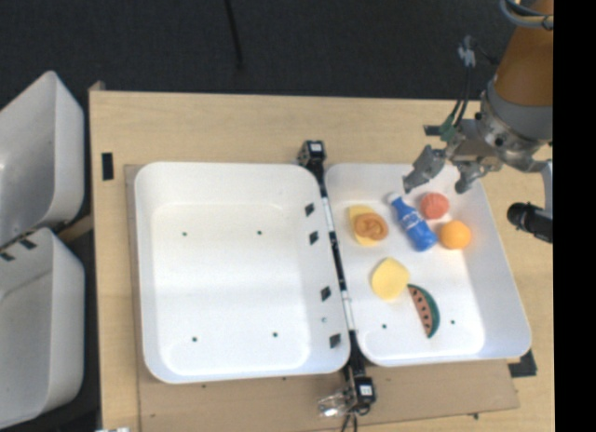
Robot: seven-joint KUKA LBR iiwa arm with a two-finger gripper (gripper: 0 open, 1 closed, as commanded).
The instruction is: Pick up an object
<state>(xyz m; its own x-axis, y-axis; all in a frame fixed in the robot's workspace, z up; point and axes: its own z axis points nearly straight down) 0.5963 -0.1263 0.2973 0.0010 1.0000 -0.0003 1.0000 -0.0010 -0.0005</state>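
Two white bins fill the frame's middle; the right bin (494, 300) holds the toys. At upper right, the gripper (444, 171) hovers with fingers spread and nothing between them, just above the blue bottle (413, 224), red ball (434, 205) and orange ball (454, 235).

The scene was evenly and brightly lit from above, mild glare was seen on the left white bin (223, 272), only faint shadows were cast, and the whole picture was rendered slightly soft and grainy.
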